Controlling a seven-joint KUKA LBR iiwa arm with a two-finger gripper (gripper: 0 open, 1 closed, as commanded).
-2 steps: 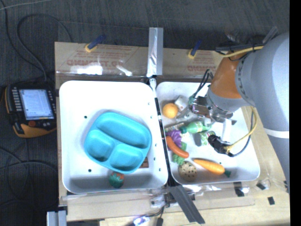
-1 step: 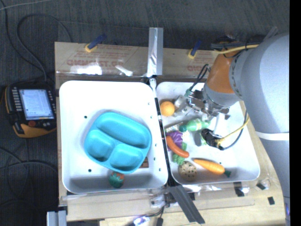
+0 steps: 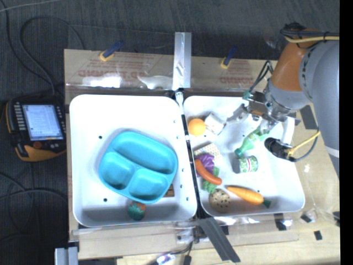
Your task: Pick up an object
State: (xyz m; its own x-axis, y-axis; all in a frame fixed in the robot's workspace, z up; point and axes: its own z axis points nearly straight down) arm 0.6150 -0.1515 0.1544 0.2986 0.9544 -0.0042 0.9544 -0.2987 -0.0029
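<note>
My gripper hangs over the back right part of the right bin, just above the top of a green bottle that lies slanted on the bin floor. I see nothing held in the gripper. A small can with a green label rests just in front of the bottle. An orange fruit and a white block lie at the bin's back left. Purple grapes, a red-orange sausage, a carrot and a speckled brown ball fill the front.
The left bin holds a blue divided tray and a small green and red ball at its front edge. A teach pendant lies left of the bench. The arm's orange band rises at the right.
</note>
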